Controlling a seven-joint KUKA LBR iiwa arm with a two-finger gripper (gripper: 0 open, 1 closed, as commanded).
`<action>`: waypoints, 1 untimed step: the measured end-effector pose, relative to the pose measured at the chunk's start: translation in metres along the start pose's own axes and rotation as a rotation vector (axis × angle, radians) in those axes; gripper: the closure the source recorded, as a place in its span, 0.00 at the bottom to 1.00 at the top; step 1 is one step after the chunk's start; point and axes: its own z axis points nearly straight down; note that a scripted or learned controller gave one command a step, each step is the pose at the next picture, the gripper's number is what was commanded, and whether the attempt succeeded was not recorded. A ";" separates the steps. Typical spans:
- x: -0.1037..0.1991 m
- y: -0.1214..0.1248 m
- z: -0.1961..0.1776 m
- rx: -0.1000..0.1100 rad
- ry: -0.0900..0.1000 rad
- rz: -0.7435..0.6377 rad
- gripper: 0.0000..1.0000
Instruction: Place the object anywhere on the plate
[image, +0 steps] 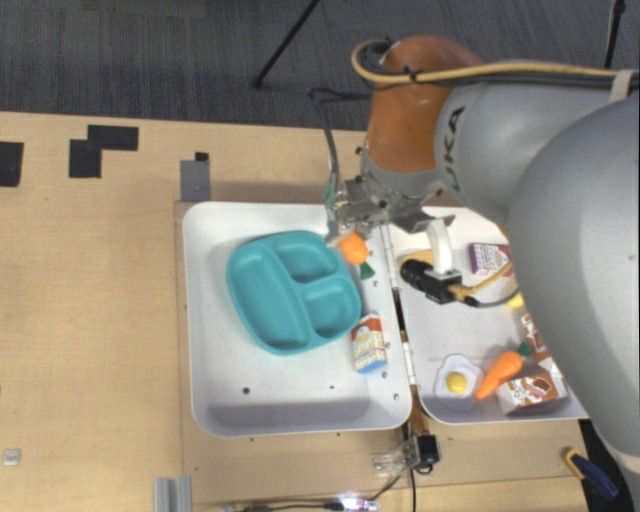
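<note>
Orange object (352, 248), small and rounded with a green tip, sits right under the gripper (350, 222) at the left bin's (200, 330) right edge. Largest first: I see the grey arm (540, 150) reaching in from the right, then that bin, then the teal plate (293, 291) with three compartments. The object appears pinched between the fingers, so I log the gripper as closed on it. The plate's near corner lies just left of and below the object; I judge a short shift that way suffices. A small carton (368, 345) lies beside the plate.
</note>
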 end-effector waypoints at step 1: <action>-0.002 0.000 0.000 0.001 -0.001 0.002 0.00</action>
